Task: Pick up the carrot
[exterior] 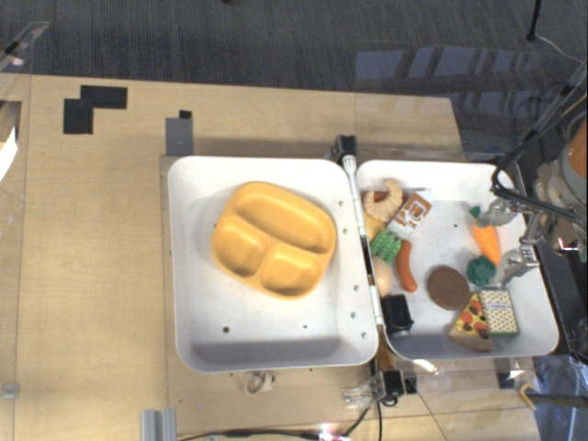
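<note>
A: Since the toys all lie loose in the right bin (pixel 551 338), where is the carrot (pixel 487 243)?

B: Near that bin's right wall, orange with a green top, lying flat and pointing down toward a green lump (pixel 481 270). The left bin (pixel 184 338) bears a yellow tray (pixel 274 237), likely the drop spot, well apart from it.

A: Why is the arm (pixel 565 177) at that edge?

B: I judge it has reached in from the right to stand over the carrot. The gripper (pixel 507 238) straddles it: one finger (pixel 496 214) by the upper end, the other (pixel 516 263) by the lower.

A: So, clenched on it?

B: No, spread wide. The carrot sits in the gap on the bin floor, and whether a finger touches it I cannot tell. Nothing is lifted.
</note>
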